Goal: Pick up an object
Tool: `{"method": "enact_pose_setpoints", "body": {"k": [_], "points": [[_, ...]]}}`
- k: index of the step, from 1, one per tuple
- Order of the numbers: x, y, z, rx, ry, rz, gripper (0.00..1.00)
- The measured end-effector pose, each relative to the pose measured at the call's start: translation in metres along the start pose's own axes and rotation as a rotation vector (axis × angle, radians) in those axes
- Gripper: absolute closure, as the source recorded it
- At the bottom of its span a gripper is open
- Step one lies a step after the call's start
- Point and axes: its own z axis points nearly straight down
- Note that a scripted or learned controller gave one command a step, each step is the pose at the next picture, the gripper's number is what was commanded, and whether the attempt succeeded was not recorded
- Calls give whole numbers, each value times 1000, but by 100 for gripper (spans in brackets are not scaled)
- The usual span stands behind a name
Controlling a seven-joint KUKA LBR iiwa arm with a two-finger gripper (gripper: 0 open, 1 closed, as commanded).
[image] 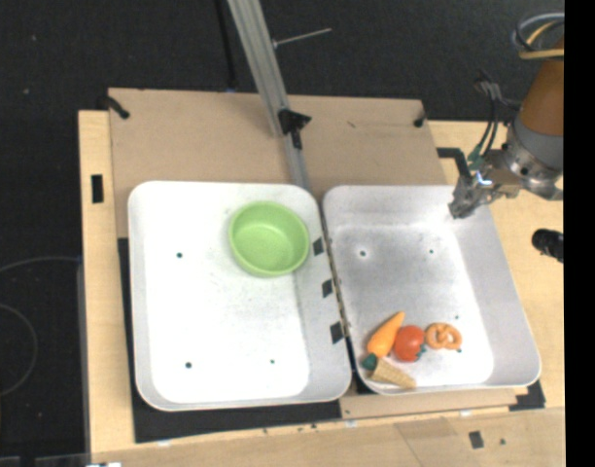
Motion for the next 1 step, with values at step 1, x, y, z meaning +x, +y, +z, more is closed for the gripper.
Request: {"method": "enact_pose_setpoints", "body": {"k": [1], "points": [[-2, 1, -39, 0, 0, -2, 100]]}}
